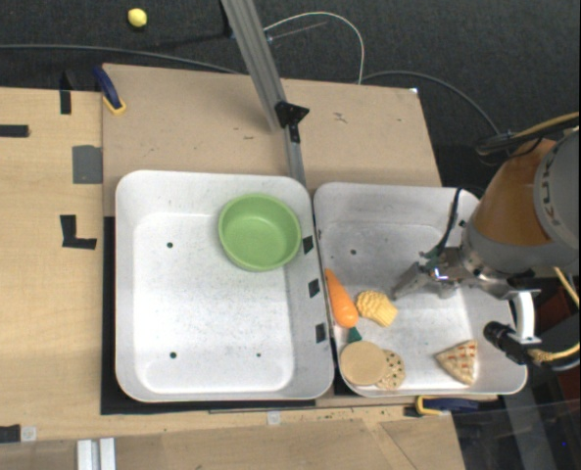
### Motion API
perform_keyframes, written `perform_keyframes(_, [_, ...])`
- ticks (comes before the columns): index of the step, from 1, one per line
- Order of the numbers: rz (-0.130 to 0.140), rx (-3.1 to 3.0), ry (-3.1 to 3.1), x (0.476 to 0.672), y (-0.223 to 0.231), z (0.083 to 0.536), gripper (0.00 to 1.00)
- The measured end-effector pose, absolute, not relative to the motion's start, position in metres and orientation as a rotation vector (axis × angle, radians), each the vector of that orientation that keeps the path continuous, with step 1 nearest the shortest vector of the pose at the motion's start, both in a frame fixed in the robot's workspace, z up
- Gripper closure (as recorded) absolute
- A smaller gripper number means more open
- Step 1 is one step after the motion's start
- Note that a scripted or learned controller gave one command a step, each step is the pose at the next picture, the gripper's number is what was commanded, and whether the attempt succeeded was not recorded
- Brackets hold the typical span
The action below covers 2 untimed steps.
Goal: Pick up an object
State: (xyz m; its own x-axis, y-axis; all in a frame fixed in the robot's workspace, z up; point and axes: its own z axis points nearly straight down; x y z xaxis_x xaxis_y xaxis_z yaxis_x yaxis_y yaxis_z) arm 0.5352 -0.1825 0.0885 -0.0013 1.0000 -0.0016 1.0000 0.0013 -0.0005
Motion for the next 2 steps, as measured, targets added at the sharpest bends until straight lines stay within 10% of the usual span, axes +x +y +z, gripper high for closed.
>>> perform_keyframes(1, [-0.001, 2.22, 2.225, 0.535, -0.182, 0.099, 1.0])
perform_keyframes(2, [0.003, 2.216, 2.221, 0.541, -0.177, 0.161, 1.0])
